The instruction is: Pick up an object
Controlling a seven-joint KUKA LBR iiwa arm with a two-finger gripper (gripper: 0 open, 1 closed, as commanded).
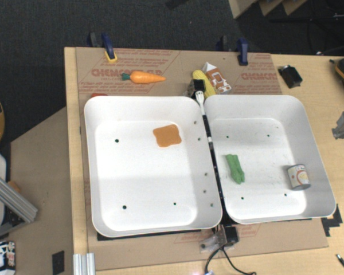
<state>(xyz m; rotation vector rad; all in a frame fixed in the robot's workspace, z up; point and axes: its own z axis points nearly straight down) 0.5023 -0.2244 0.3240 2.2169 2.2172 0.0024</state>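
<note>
The left bin [103,171] holds a flat orange piece [167,135] in its upper middle. In the right bin [309,130], a green oblong object [235,168] lies toward the left side, and a small grey can [298,176] rests on its side near the right wall.
On the brown bench behind the bins lie a toy carrot [144,78], a yellow piece [201,82] and a small orange-and-white packet [218,80]. Two blue clamps [108,46] [242,49] grip the bench's far edge. Cables [221,242] sit at the front edge.
</note>
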